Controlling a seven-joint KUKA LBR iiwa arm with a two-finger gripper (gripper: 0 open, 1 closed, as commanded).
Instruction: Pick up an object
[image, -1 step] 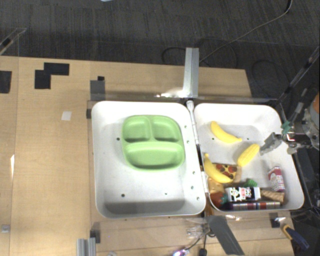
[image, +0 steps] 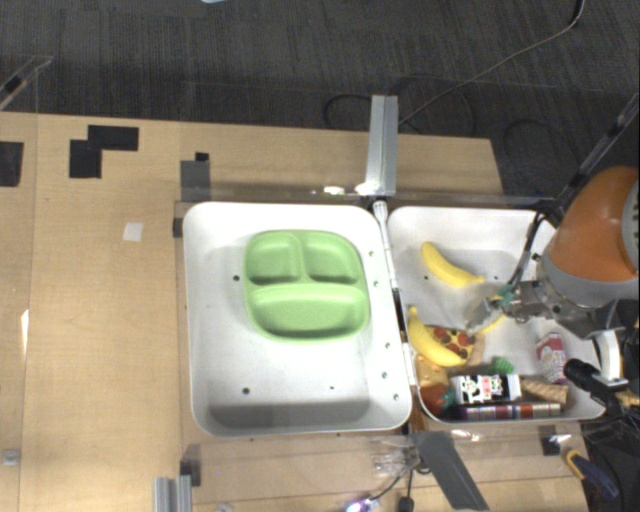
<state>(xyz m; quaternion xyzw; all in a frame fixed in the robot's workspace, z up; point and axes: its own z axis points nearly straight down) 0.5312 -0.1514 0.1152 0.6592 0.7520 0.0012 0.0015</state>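
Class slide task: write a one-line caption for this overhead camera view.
Robot arm reaches into the right bin of bananas and clutter, its gripper near one banana; a green tray fills the left bin.

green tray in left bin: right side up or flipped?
Right side up. The green tray shows its three recessed compartments facing the camera, two small at the far side and one wide nearer. It lies flat in the left bin.

I see green divided plate (image: 304, 283) alone in left bin (image: 215, 330). Right bin (image: 470, 228) holds two bananas (image: 448, 266), marker (image: 510, 409), small clutter. Arm (image: 598, 240) hangs over right bin; gripper (image: 500, 300) just beside upper banana.
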